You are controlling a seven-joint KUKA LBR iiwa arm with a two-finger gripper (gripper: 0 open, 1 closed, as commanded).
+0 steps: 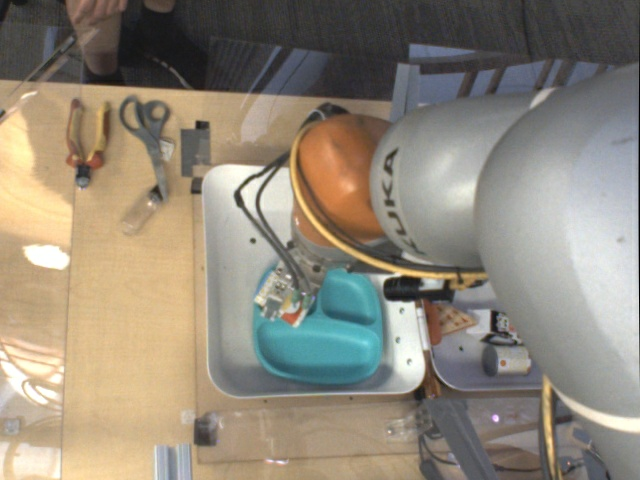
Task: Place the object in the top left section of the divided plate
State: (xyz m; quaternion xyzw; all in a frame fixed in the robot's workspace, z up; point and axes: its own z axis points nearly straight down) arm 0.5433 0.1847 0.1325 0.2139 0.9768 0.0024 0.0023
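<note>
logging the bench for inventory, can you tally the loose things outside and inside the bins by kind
scissors: 1
pliers with red handles: 1
teal divided plate, in the left bin: 1
small grey object in the right bin: 1
Total: 4
More may lie hidden under the arm.

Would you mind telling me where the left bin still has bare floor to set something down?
The left bin has a bare strip along its left wall, from the top corner down beside the teal plate. A thin margin runs under the plate at the front rim. The centre is crowded: the arm and pincer hang over the plate's upper left.
</note>
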